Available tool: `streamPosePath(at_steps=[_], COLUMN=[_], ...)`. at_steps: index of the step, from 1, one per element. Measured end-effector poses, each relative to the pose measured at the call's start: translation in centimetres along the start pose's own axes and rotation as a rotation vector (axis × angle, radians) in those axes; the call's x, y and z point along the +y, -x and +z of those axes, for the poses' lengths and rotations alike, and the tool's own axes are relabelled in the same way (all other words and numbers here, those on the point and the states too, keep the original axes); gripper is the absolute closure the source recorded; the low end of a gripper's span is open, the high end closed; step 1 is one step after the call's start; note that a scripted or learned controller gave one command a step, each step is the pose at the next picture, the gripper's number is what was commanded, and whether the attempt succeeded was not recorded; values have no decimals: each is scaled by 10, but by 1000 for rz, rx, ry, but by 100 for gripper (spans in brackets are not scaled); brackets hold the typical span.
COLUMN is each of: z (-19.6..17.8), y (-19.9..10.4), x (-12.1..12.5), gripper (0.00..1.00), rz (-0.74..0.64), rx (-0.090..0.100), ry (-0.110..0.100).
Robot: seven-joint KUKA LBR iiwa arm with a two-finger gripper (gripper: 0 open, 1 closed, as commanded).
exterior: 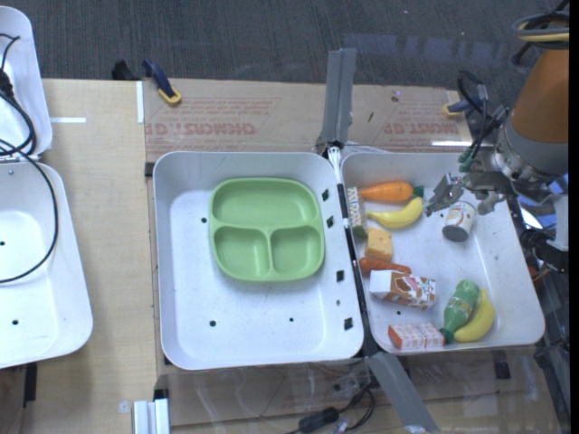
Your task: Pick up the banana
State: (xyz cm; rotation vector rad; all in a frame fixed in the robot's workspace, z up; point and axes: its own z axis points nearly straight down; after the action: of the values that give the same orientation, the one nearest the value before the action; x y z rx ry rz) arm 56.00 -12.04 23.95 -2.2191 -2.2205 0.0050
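At right of frame, right bin [534, 319]: gripper [463, 191] hovers over upper part, near small white cup [458, 221] lying tilted; can't tell claw state. Banana [398, 214] upper left of this bin, just below carrot [385, 192], apart from gripper. 2nd banana [479, 319] lower right, touching green bottle [460, 304]. Cheese wedge [379, 242], juice carton [403, 287], small red-white box [415, 335] in btwn. Left bin [176, 269] at ctr holds green divided plate [267, 228].
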Motion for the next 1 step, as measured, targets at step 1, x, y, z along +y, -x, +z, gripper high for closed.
streamPosePath(at_steps=[1], z=[148], y=[11], x=[26], gripper=[0], rz=[-49], rx=[0], ry=[4])
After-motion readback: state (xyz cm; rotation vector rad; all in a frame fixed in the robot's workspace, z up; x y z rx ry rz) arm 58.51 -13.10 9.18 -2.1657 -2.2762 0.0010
